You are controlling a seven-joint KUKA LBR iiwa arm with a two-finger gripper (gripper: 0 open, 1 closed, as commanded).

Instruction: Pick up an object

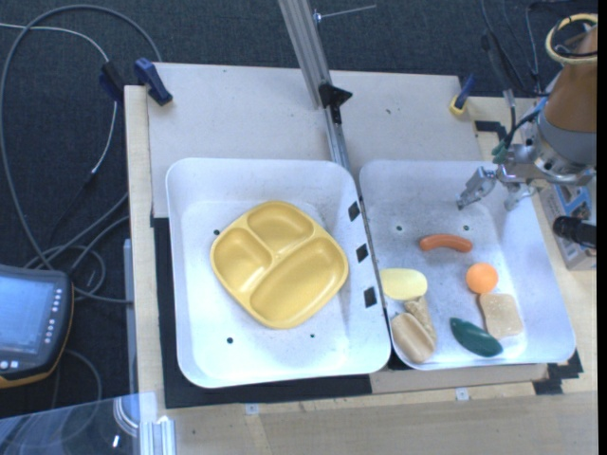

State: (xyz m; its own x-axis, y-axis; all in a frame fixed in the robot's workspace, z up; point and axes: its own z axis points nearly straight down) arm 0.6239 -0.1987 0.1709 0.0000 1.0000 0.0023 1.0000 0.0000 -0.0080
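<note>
Nothing has been picked up yet, as far as I can judge: the gripper (493, 190) hangs over the far edge of the right bin (541, 282), at about one o'clock within that bin, with its two fingers spread apart and nothing between them. Every candidate object lies on the bin floor, so the whole job of choosing one, coming down on it, closing and lifting looks to be ahead. The nearest thing to the gripper is the orange-red sausage (445, 244), lying crosswise just toward six o'clock from it, near the bin's middle. Further on toward five o'clock sits the small orange ball (482, 278), and just beside it, at its six o'clock, a tan block (501, 314) that looks like a piece of bread. The dark green piece (474, 337) lies at the bin's near edge, close against the tan block at its eight o'clock. Over toward the bin's left wall are a pale yellow lemon-like piece (403, 282) and, right below it toward six o'clock, a tan bun-shaped piece (414, 330); those two appear to touch. The left bin (190, 188) holds just a yellow divided plate (278, 263), sitting a little skewed near its centre, with nothing in its compartments. Both bins rest side by side on the table (237, 112).
</note>
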